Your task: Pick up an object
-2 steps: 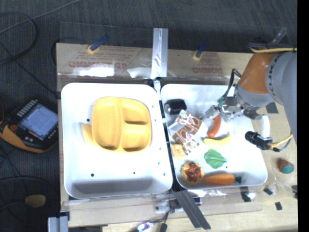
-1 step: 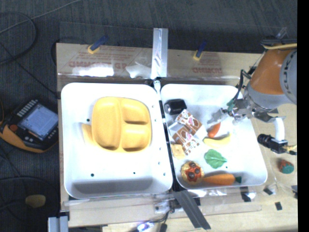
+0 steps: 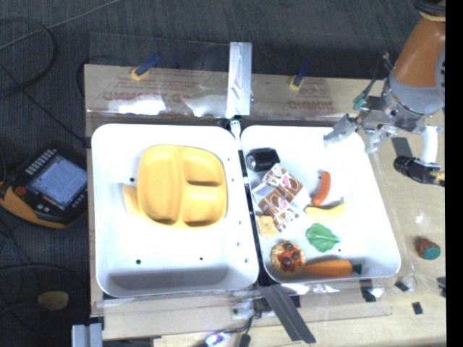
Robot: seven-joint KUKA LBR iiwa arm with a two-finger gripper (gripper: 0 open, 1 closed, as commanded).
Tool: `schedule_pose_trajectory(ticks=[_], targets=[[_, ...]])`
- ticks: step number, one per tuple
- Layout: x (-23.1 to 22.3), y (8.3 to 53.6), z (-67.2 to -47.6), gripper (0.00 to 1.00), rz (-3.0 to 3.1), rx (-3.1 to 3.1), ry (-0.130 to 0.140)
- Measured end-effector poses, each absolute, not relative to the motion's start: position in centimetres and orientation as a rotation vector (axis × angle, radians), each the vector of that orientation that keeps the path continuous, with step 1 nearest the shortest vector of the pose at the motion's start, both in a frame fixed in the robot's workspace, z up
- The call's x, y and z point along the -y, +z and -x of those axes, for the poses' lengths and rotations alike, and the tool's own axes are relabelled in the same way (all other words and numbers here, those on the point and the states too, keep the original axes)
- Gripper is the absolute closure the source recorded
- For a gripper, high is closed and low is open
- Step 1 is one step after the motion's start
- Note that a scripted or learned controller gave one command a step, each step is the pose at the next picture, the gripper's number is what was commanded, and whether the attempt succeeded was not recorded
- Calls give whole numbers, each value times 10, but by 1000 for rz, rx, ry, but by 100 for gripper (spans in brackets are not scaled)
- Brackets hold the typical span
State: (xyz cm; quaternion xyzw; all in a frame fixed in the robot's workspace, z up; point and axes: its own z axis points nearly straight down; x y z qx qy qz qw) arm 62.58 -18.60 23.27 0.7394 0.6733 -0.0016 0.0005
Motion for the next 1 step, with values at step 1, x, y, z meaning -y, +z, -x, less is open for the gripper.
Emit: schedule_pose_trajectory(ticks=[1], targets=[[185, 94, -606, 0, -2303, -2138, -2]])
